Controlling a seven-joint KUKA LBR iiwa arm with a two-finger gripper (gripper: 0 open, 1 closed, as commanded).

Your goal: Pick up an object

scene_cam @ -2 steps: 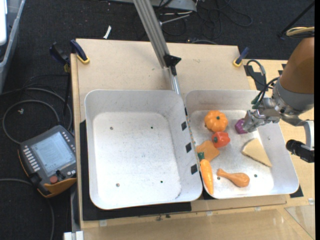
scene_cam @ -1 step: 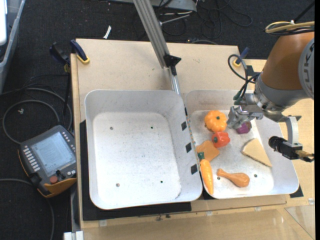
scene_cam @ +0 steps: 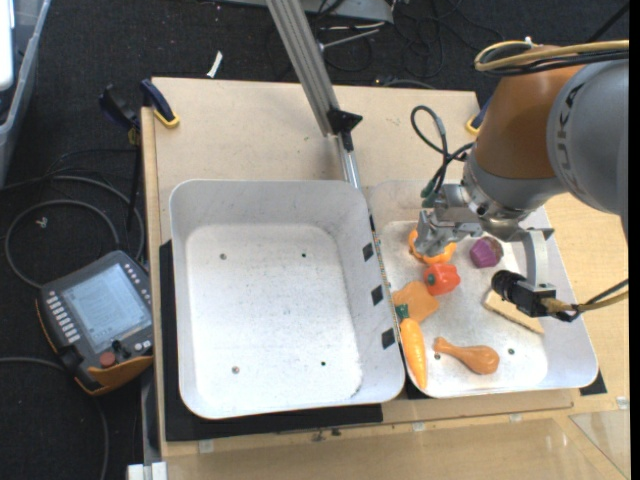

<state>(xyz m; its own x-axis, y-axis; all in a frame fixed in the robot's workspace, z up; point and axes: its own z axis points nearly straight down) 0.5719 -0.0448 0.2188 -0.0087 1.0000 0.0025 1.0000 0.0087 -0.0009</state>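
My gripper [scene_cam: 432, 240] reaches down into the right bin [scene_cam: 560, 368] near its back left corner. Directly under it lies a small orange piece [scene_cam: 422, 254], and a red and orange pepper [scene_cam: 441, 279] sits just in front. A purple object [scene_cam: 485, 253] lies to the gripper's right. Toward the bin's front are a flat orange piece [scene_cam: 417, 299], a carrot [scene_cam: 412, 349] along the left wall and a tan drumstick [scene_cam: 468, 355]. A pale wooden block [scene_cam: 508, 311] lies at the right, partly hidden.
The left bin [scene_cam: 265, 293] stands beside the right one, their walls touching. A slanted metal pole [scene_cam: 305, 53] rises behind the bins. A teach pendant [scene_cam: 100, 313] lies on the floor at the left.
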